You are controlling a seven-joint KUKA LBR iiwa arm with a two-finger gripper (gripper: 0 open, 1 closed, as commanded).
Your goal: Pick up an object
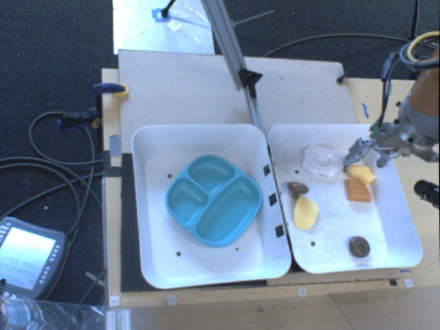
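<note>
My claw [368,153] hangs over the far side of the right bin [405,215], fingers apart and gripping nothing. A clear plastic cup [321,161] lies just left of it, an orange wafer [358,190] just nearer.

Both bins are white: the left bin [148,184] holds a plain turquoise tray [214,199], and the right bin [399,212] is lightly speckled dark. Near the right bin's far edge lies a clear, colourless cup [320,161]. By its right edge sit a yellow piece [362,173] and an orange waffle-patterned block [357,190]. Toward its left edge are a brown lump [298,189] and a pale yellow lump [306,213]. A dark brown disc [359,246] lies near its front edge.
</note>
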